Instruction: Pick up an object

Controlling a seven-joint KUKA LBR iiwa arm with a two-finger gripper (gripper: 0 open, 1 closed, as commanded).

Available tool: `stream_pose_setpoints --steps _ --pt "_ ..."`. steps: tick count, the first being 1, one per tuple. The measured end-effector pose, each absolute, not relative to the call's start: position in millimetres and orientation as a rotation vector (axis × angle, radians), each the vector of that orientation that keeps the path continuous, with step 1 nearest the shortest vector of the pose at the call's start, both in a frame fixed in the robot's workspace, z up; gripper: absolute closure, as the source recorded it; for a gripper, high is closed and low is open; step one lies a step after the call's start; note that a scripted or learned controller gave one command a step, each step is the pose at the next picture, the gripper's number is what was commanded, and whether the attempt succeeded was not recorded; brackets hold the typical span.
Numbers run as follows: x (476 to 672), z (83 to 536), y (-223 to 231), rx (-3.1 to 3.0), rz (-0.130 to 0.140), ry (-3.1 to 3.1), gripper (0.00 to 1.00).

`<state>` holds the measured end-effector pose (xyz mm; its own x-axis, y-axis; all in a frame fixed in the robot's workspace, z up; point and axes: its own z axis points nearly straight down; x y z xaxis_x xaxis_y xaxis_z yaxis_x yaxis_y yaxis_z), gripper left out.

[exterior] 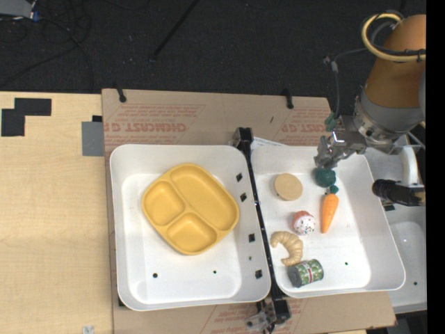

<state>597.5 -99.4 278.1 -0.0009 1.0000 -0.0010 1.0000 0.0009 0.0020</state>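
My gripper (328,156) hangs over the far right part of the right bin (375,256), just above the teal leafy top (325,177) of an orange toy carrot (328,211). The carrot lies lengthwise in the bin, tip toward the front. Left of it are a round tan biscuit (288,186) and a small white and red ball (303,223). A tan croissant (288,245) and a green can (306,272) lie nearer the front. I cannot tell whether the gripper touches the carrot's top.
A yellow divided plate (190,207) lies in the left bin (139,284). A black divider (254,214) runs between the bins. The grey and orange arm (393,82) stands at the right, with a black fixture (396,190) beside the right bin's rim.
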Motion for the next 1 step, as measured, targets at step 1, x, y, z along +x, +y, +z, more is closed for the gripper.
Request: stream_pose_setpoints --steps 1 --pt "589.6 258.1 -55.0 2.221 -0.006 2.230 1.00"
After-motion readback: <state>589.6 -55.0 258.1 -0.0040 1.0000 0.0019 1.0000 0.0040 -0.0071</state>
